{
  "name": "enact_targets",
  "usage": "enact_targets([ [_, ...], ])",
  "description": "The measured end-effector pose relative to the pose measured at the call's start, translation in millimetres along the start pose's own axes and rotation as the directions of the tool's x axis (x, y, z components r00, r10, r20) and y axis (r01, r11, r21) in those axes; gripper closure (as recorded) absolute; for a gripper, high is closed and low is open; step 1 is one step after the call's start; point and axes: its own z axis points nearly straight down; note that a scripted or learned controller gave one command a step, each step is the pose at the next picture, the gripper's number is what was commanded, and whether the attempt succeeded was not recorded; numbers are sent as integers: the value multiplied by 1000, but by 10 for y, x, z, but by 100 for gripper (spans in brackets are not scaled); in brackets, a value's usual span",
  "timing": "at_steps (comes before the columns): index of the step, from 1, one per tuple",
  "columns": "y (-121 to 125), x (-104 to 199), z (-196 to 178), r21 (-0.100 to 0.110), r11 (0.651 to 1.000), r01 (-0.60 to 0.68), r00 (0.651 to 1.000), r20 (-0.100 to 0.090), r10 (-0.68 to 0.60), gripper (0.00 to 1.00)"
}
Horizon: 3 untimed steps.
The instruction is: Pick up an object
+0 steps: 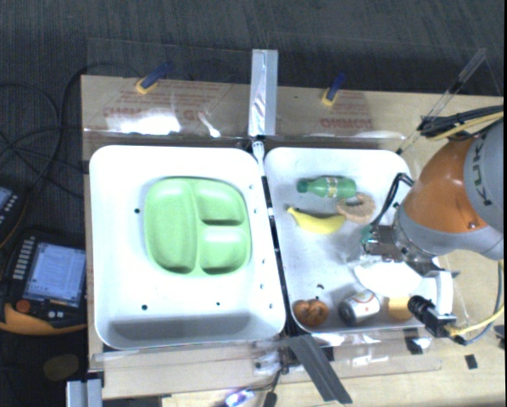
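Tool (374, 242): I cannot tell its opening or any hold; it hangs low over the right bin (279, 227), for a pick, I judge.
Targets: banana (315, 220) and bottle (326, 186) far-left of it; brown fruit (311, 312) at near wall.

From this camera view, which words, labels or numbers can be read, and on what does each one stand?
"KU": on the grey arm casing at the right edge, cut off by the frame.
Red print on the clear sheets behind the bins: too blurred to read.
Label on the green bottle: too small to read.
Tablet screen at left: unreadable.
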Motion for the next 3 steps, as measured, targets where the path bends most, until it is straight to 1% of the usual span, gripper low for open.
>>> enact_targets([
  [1, 530, 473, 119, 2, 848, -530, 848, 8, 530, 100],
  [2, 544, 464, 7, -1, 849, -529, 849, 10, 529, 100],
  [3, 1130, 563, 93, 29, 936, -350, 937, 10, 350, 100],
])
